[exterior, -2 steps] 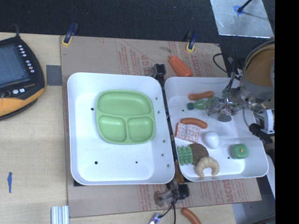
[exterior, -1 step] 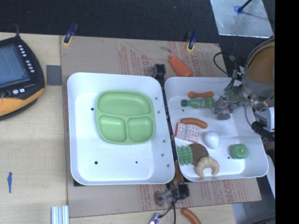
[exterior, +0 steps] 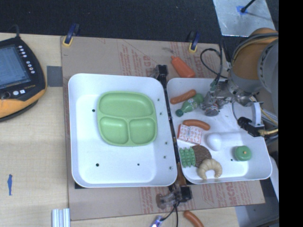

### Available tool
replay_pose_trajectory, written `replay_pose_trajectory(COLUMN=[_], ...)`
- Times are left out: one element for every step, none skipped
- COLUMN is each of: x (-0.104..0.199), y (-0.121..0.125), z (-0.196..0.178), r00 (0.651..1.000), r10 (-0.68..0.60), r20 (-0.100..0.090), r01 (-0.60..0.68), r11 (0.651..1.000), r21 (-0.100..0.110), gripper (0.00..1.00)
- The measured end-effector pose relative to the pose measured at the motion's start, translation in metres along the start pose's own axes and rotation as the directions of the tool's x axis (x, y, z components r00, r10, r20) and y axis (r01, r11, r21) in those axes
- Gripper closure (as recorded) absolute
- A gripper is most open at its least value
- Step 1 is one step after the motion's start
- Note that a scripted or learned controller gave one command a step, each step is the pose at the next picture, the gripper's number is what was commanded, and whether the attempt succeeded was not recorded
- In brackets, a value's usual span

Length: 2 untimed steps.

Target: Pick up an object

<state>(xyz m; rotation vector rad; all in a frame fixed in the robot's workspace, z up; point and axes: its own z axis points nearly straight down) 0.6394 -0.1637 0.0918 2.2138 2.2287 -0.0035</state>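
The arm [exterior: 253, 56] came in from the right and was cut off at the edge, so much of it was hidden. Its gripper [exterior: 213, 105] hung low over the back part of the right bin [exterior: 258, 174]. The tip was a dark, shiny jumble, and I could not tell if it was gripping anything or not.

Just beside the gripper, on the side toward the left bin [exterior: 85, 169], lay a small green bottle [exterior: 185, 107] and a sausage [exterior: 182, 97]. They were close to the tip, but I could not tell if they touched it. Another sausage [exterior: 196, 124] lay a bit nearer the front of the right bin. Nearer still were a red and white packet [exterior: 190, 134], a white lump [exterior: 218, 141], a green round toy [exterior: 243, 153], a croissant [exterior: 209, 168] and a brown thing [exterior: 202, 152] partly hidden under it.

A green tray [exterior: 127, 118] with three parts sat in the left bin.
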Motion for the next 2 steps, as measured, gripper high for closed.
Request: replay_pose_trajectory(x=[0.036, 0.081], y=[0.018, 0.018], z=[-0.065, -0.101], r00=[1.000, 1.000], r10=[0.002, 0.003], r20=[-0.003, -0.003], r01=[-0.002, -0.003], r11=[1.000, 1.000], r21=[-0.001, 0.000], gripper=[1.00, 1.00])
